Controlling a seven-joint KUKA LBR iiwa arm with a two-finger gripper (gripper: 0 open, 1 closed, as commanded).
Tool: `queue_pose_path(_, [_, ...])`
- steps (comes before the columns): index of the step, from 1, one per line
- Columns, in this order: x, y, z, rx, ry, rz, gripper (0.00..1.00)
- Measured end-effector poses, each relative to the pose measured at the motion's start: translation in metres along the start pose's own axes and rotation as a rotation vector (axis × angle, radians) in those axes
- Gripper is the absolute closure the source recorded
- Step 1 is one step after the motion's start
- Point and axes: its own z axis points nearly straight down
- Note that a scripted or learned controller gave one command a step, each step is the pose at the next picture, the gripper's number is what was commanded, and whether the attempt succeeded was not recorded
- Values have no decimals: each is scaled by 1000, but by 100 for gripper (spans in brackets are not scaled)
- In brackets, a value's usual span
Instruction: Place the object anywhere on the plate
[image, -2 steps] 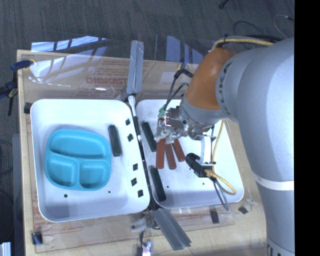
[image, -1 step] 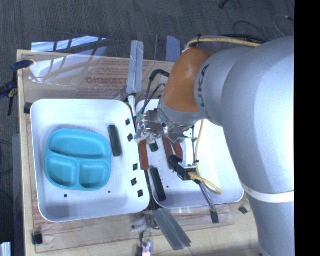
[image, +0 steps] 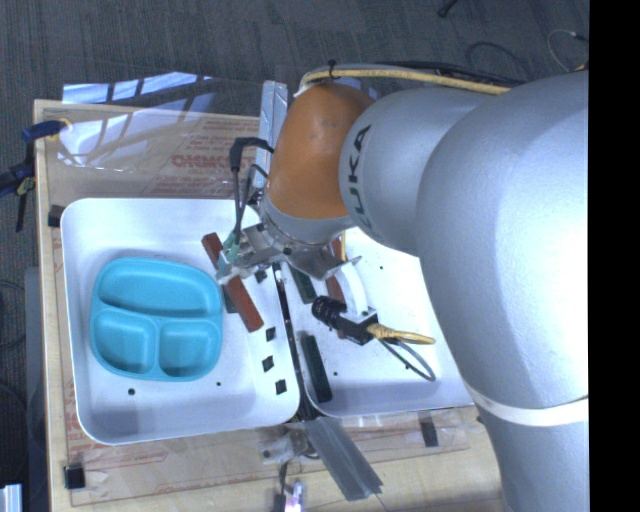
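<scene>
**Table** (image: 55, 440): pale board, carrying two shallow white bins side by side.

**Right bin** (image: 400, 395): white. A black bar (image: 315, 368) lies in it near the front, close along the wall shared with the other bin, with its long axis running front to back. A reddish-brown piece (image: 335, 290) shows farther back, mostly hidden under the arm.

**Left bin** (image: 70, 300): white. Three small black squares (image: 268, 365) sit on its floor near the shared wall, in a loose line.

**Plate** (image: 150, 320): blue, three compartments, one long and two small. It lies flat in the left half of the left bin, with nothing on it.

**Brown bar** (image: 243, 302): the task's object, reddish-brown and slim. It is in the left bin, just beside the plate's right edge and off the plate. Its long axis runs diagonally, the near end pointing toward the shared wall and the far end (image: 212, 248) toward the back left. Its middle is covered by the tool.

**Tool** (image: 250, 258): down over the middle of the brown bar. Whether it is open or closed, or gripping the bar, cannot be told.

**Arm** (image: 480, 200): grey, with an orange band (image: 310, 150), reaching in from the right above the right bin.

**Clear sheet** (image: 150, 130): lies on the far part of the table, behind the left bin.
</scene>
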Motion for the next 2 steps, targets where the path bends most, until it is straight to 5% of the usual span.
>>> queue_pose_path(1, [46, 23, 0, 0, 0, -8, 100])
queue_pose_path(2, [46, 23, 0, 0, 0, -8, 0])
